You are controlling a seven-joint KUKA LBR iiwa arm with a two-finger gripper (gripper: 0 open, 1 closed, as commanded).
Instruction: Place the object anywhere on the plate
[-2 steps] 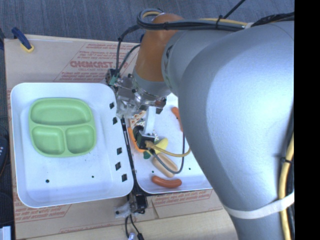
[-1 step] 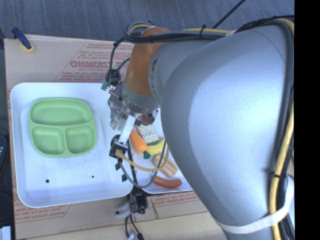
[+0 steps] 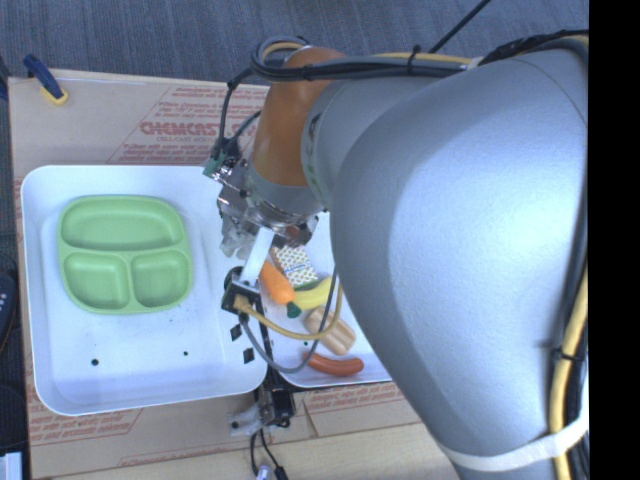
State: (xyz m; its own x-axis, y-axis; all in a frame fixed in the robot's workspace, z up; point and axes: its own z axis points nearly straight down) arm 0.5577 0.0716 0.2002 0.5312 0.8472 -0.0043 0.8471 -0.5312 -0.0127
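A green plate (image 3: 125, 251) with three compartments lies in the left white bin (image 3: 60, 388), toward its far side. My gripper (image 3: 234, 236) hangs over the divide between the two bins, just right of the plate. Close below and right of it, in the right bin (image 3: 300, 380), several toy foods lie in a pile: an orange carrot (image 3: 277, 282), a yellow banana (image 3: 316, 293), a checkered piece (image 3: 294, 260), a tan bread-like piece (image 3: 336, 335) and a red sausage (image 3: 336, 366). Nothing visible sits between the gripper and the plate.
The large grey arm (image 3: 450, 218) covers most of the right bin. Cardboard (image 3: 150, 118) lies under the bins. A blue and yellow clamp (image 3: 45, 78) sits at the far left of the bench. Small dark specks (image 3: 95, 361) dot the left bin's floor.
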